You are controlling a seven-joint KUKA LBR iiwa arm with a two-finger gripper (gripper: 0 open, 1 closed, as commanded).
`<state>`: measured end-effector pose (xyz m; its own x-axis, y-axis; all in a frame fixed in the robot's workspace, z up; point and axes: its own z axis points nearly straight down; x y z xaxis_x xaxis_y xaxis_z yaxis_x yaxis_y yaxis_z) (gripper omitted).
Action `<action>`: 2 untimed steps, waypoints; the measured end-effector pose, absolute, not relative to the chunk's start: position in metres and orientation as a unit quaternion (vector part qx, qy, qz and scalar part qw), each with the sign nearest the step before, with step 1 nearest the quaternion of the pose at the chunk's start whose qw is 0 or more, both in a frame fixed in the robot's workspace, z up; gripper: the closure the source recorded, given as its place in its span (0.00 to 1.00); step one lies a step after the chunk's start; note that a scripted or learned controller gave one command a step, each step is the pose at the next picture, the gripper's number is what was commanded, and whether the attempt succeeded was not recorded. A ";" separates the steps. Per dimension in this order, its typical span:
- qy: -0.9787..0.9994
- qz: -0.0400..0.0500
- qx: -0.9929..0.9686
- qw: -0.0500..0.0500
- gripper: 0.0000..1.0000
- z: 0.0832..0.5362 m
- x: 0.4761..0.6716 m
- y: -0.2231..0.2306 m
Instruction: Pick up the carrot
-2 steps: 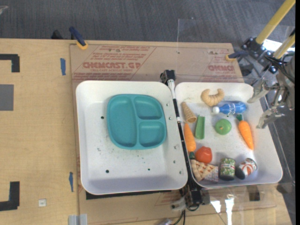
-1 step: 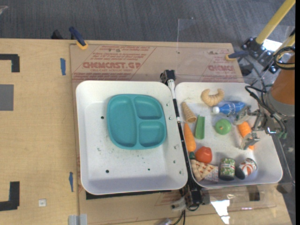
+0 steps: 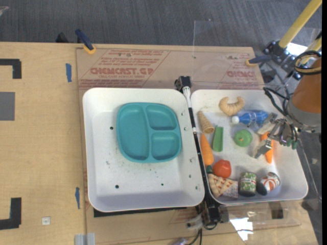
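On the wooden bench, the carrot (image 3: 206, 148) lay untouched along the right bin's (image 3: 301, 175) left edge, while the gripper (image 3: 267, 146), near the right edge, pinched a small orange piece (image 3: 270, 154).

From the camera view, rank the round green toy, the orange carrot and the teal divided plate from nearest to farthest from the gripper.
1. Round green toy, just left of the gripper in the right bin.
2. Long orange carrot, against that bin's left wall.
3. Teal divided plate, in the left bin.
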<state>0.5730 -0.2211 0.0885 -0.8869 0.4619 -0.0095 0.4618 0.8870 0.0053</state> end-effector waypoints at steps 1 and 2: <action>0.951 0.001 0.310 0.006 0.00 0.090 0.549 -0.172; 0.937 0.001 0.348 0.007 0.00 0.090 0.511 -0.188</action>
